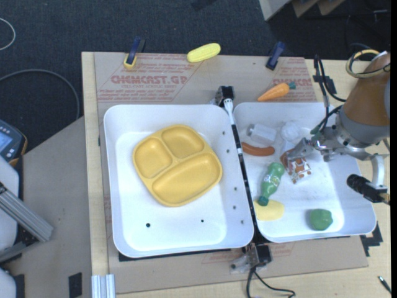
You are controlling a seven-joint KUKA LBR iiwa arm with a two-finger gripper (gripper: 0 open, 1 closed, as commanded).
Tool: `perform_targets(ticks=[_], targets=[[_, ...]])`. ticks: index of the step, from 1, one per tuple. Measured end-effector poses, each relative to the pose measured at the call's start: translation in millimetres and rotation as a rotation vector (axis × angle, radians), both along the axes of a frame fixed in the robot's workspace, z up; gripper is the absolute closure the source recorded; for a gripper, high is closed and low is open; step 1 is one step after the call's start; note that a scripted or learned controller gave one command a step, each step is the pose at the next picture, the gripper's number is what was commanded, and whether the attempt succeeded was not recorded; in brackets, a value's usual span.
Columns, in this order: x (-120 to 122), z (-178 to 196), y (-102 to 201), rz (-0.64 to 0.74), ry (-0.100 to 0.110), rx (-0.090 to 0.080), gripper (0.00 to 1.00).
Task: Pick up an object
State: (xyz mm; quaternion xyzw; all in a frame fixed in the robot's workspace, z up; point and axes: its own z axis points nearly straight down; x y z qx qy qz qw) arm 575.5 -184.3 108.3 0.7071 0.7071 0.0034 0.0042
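My gripper (296, 156) hangs low over the middle of the right bin (353, 228), reaching in from the right under the orange-banded wrist (366, 104). A small red-and-white object (301, 169) lies right at its tip; whether it is gripped is unclear. Left of it lie a brown sausage (257, 148) and a green bottle (270, 180) on its side. A yellow piece (270, 212) and a green ball (320, 219) rest near the bin's front. Two clear plastic items (263, 132) sit at the back.
The left bin (124, 228) holds a yellow divided plate (178, 164). An orange carrot (275, 92) and a yellow banana-like toy (203, 53) lie on the bench behind the bins. Blue clamps (133, 52) grip the far board edge.
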Motion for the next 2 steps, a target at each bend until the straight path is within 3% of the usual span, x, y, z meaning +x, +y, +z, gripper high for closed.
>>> perform_targets(ticks=[1,2], targets=[[30,42,74,0.008,0.003,0.002,0.00],[6,-1,62,0.001,-0.017,-0.009,0.00]])
